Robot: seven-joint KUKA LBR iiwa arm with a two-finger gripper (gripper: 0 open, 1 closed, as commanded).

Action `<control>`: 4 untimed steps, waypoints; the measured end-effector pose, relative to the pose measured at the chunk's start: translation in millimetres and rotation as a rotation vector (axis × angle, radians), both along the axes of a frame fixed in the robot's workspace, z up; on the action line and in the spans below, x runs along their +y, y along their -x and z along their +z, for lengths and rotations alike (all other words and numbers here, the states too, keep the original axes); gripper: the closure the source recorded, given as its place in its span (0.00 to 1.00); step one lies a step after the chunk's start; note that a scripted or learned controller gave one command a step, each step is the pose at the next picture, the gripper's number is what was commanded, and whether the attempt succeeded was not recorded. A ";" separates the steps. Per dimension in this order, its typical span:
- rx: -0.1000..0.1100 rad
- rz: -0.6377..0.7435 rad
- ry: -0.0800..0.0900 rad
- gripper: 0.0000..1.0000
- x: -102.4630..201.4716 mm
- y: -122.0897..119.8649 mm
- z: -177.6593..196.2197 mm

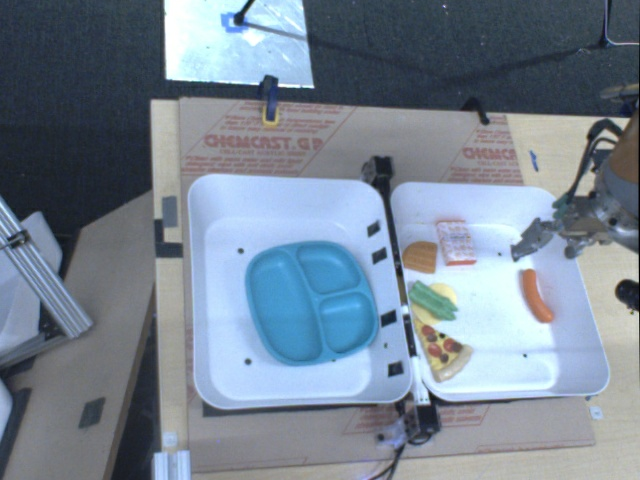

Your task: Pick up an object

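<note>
Orange sausage (pixel 537 295) below fingers (pixel 527 240), blue tray (pixel 311 301) apart

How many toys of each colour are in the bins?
Blue: 1, the divided plate in the left bin
Orange: 2, the sausage and the round bun
Green: 1, the bean pods
Red and white: 1, the little packet
Yellow with red: 1, the pizza slice
Total: 6; all but the plate are in the right bin

A wooden bench (pixel 520 143) carried a printed cardboard sheet (pixel 300 133). On the sheet sat two white bins: a left bin (pixel 215 268) touching a right bin (pixel 575 368).
</note>
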State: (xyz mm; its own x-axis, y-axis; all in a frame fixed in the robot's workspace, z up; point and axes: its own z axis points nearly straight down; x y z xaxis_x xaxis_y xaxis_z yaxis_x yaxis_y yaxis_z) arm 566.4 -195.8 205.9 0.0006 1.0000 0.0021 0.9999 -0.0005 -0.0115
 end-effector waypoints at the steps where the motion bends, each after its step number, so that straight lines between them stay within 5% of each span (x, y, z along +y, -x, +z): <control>1: -0.012 0.003 0.002 0.00 0.9 -2.6 7.7; 4: -0.012 0.003 0.002 0.00 9.9 -12.5 -121.9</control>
State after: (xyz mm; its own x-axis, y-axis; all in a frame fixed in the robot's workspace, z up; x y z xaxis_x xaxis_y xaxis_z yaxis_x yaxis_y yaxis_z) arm 578.8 -185.9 84.0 -0.0028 1.0000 -0.0003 1.0000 0.0028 0.0005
